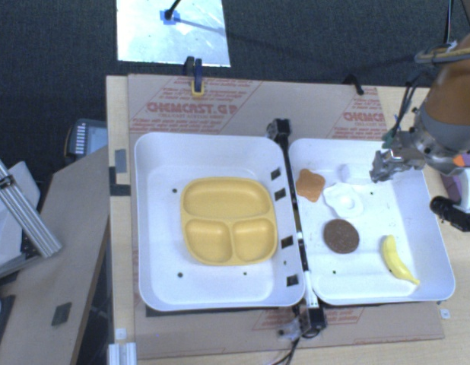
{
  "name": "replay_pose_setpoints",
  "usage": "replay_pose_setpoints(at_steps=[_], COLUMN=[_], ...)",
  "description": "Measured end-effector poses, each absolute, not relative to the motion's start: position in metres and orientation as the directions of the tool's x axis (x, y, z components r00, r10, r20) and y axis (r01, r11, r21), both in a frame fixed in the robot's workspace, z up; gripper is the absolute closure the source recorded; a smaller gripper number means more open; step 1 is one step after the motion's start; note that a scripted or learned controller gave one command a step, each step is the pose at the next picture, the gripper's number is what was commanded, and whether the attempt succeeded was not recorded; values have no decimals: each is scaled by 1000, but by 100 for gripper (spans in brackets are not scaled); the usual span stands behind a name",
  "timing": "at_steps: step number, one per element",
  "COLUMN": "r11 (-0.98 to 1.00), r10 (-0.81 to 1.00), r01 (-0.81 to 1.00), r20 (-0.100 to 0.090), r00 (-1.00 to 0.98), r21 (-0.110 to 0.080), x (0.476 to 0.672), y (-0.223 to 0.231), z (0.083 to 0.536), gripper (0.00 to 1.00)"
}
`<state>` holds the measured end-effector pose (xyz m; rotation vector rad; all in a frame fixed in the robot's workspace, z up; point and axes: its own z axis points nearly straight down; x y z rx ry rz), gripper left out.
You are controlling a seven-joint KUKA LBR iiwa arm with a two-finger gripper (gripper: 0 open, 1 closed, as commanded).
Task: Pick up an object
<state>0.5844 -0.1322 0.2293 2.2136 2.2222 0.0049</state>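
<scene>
A: Start from the near edge. What lies in the right bin (pixel 440 276)?

B: Closest to us is a banana (pixel 398 260), near the front right corner, its long axis running from upper left down to lower right. Just left of it sits a brown patty (pixel 341 236). Further back there is a fried egg (pixel 344 201), with a piece of toast (pixel 310 185) beside it to the left.

A: And the left bin (pixel 155 204)?

B: It holds a yellow divided tray (pixel 227 220), well apart from the arm.

A: Where is the gripper (pixel 382 167)?

B: At the far right part of the right bin, hovering with nothing between its fingers; whether they are spread wide or narrow I cannot tell.

A: So which item is nearest?

B: The egg, I judge: it lies just down and left of the gripper. The banana lies straight toward us from it, further off.
</scene>
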Motion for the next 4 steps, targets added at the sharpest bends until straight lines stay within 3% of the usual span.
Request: replay_pose_setpoints(at_steps=[4], r11=[11], r10=[1000], r01=[1000], r20=[2], r00=[-11], r21=[0], x=[547], y=[85], z=[226], gripper=[100])
